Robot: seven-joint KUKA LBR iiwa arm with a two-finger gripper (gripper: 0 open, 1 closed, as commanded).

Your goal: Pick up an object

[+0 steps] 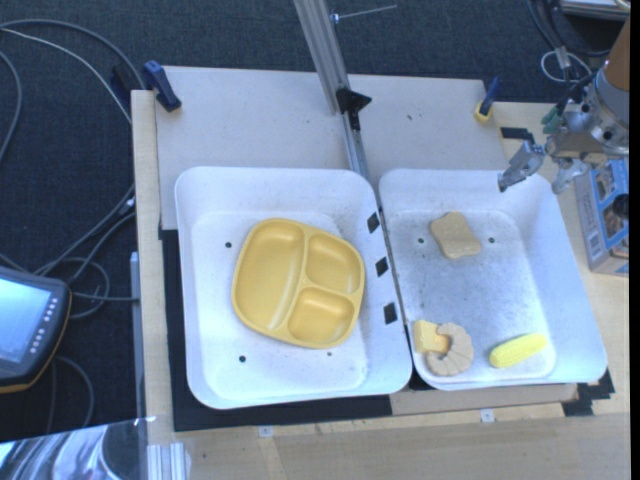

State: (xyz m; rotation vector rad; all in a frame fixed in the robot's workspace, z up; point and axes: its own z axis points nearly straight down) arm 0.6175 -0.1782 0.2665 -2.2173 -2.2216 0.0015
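Note:
My gripper (pixel 541 172) hangs over the far right corner of the right bin (pixel 566 268), its two fingers spread apart with nothing between them. A tan bread-like piece (pixel 455 235) lies in that bin, to the left of the gripper and nearer the camera. Along the bin's front edge rest a yellow corn cob (pixel 518 349), a round ridged tan biscuit (pixel 453 352) and a small yellow wedge (pixel 429 335) touching the biscuit. All these things lie apart from the gripper.
The left bin (pixel 205 298) holds a yellow divided plate (pixel 298 283). A metal pole (pixel 322 28) slants up from the back of the divide between the bins. Blue clamps (pixel 161 84) and cables (pixel 60 98) sit beyond the bench's back and left.

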